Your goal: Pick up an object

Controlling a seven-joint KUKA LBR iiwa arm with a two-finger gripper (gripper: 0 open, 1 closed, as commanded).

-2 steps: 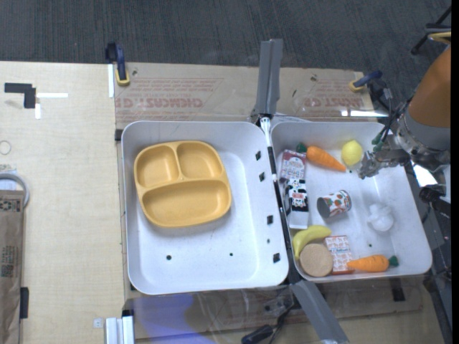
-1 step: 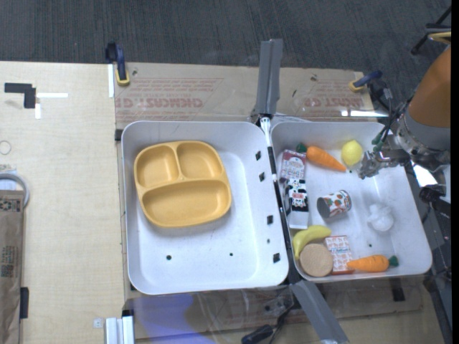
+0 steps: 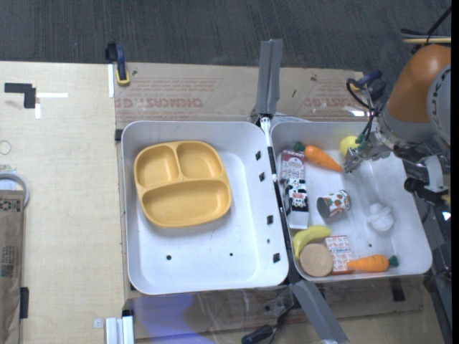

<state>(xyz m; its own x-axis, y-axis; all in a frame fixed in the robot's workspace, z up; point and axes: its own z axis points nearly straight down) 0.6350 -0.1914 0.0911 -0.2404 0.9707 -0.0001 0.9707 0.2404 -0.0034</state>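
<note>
Camera view puts the claw [image 3: 356,156] low in the right white bin [image 3: 401,213], its opening impossible to judge, just beside the orange plastic carrot [image 3: 322,159] and yellow lemon-like toy [image 3: 349,144]; best to centre squarely over one before closing.

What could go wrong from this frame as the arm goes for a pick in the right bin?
The pincer sits at the far wall between the upper carrot and a yellow item; closing there may nudge either away or catch both. The right bin is crowded, so a descent could bump the small can. Cables trailing by the wrist might snag.
</note>
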